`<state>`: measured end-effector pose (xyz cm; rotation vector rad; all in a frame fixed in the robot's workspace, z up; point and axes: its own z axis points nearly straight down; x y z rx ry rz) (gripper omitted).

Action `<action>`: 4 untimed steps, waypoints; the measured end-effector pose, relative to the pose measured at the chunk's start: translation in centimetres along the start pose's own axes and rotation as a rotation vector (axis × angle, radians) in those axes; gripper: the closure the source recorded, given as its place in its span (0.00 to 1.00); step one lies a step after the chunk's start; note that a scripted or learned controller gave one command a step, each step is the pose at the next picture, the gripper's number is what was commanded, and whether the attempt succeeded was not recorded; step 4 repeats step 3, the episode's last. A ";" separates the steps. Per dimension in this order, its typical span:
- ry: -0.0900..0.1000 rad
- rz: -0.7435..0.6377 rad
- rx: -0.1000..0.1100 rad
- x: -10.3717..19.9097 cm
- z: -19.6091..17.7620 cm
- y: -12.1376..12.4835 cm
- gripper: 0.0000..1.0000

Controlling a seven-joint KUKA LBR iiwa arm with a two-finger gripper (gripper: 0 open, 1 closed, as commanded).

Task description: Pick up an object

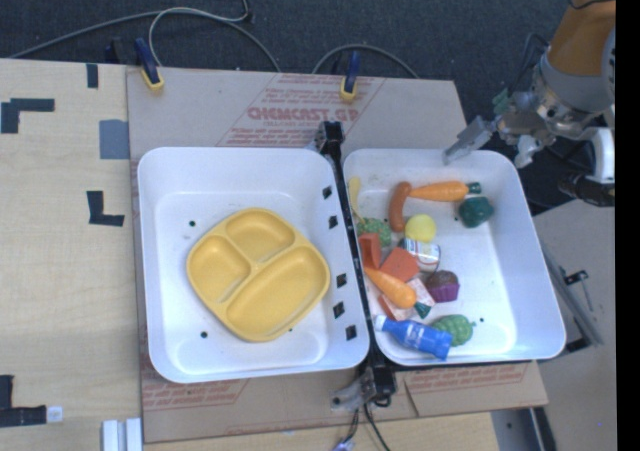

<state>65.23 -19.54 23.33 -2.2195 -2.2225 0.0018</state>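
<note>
My gripper (470, 144): above the far right corner of the right bin (535, 239), just over its rim; I hold nothing between my fingers; whether they are spread or closed I cannot tell from this slant.

Nearest target: the carrot (440, 191) at the far end of the right bin; it lies just toward the camera and slightly left of my gripper; its long axis runs across the bin, left to right, green top pointing right.

Beside it: a sausage (399, 204) off its left end, lying along the bin; a dark green piece (476, 211) touching near its right end.

Judgement: I would need to drop into the bin and close across the carrot's width, not along its length.

Count: two white bins; one yellow divided plate (258, 272) alone in the left bin (160, 239); roughly a dozen toy foods heaped in the right bin, including two carrots, one blue bottle (418, 336), one yellow ball (421, 229).
</note>
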 end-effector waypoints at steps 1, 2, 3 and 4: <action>0.002 -0.004 -0.009 7.4 13.5 1.9 0.00; 0.000 -0.005 -0.008 7.4 12.7 1.8 1.00; 0.001 -0.002 -0.004 13.9 4.7 1.4 1.00; 0.001 -0.002 -0.004 13.9 4.7 1.4 1.00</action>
